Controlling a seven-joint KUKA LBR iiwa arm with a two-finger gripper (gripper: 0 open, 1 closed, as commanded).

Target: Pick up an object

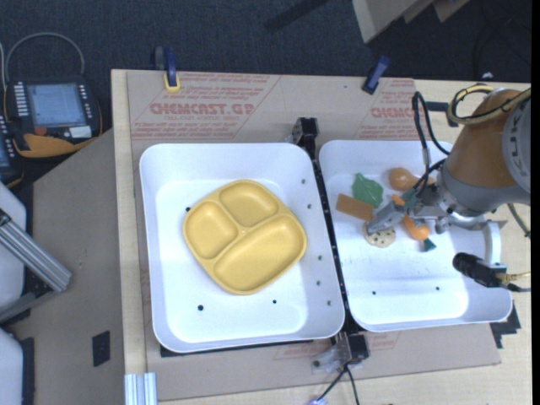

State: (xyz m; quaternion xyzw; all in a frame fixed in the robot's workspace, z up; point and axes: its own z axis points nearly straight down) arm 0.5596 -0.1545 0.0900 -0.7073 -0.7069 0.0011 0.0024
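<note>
cookie point(380, 237) just below-left of the fingertips, flat in right bin point(405, 302) | gripper point(396, 212) low over the pile, we can't tell jaw opening or any hold | green piece point(368, 190), brown block point(354, 206) left of it, orange bits point(402, 178) around | yellow tray point(245, 236) in left bin point(169, 294), well apart

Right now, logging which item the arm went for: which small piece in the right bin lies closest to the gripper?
The round speckled cookie, just below the gripper, ahead of the others.
</note>
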